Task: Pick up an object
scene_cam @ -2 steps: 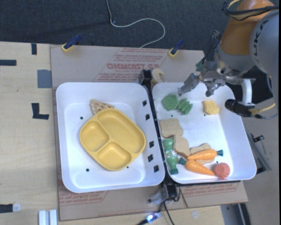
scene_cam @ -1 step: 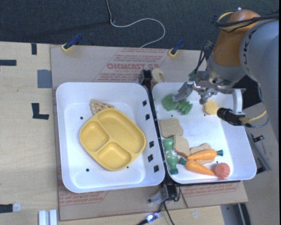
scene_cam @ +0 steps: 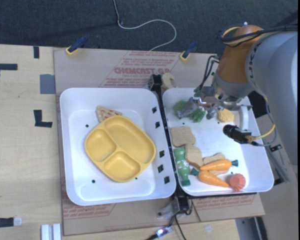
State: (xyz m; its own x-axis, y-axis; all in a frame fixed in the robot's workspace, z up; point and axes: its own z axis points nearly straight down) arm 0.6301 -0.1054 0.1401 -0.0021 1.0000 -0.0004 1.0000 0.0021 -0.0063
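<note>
My gripper is low in the back of the right bin, over a cluster of green leafy toy vegetables. It sits right at the greens, and I cannot make out whether it has hold of any. A small yellow piece lies just right of the gripper. Two tan bread slices lie nearer the front, beside a green bottle-shaped toy. Two orange carrots and a red round fruit rest at the front right.
The left bin holds a yellow divided plate, with a tan waffle-like wedge tucked behind it. A black divider runs between the bins. The arm's grey body and orange band fill the upper right.
</note>
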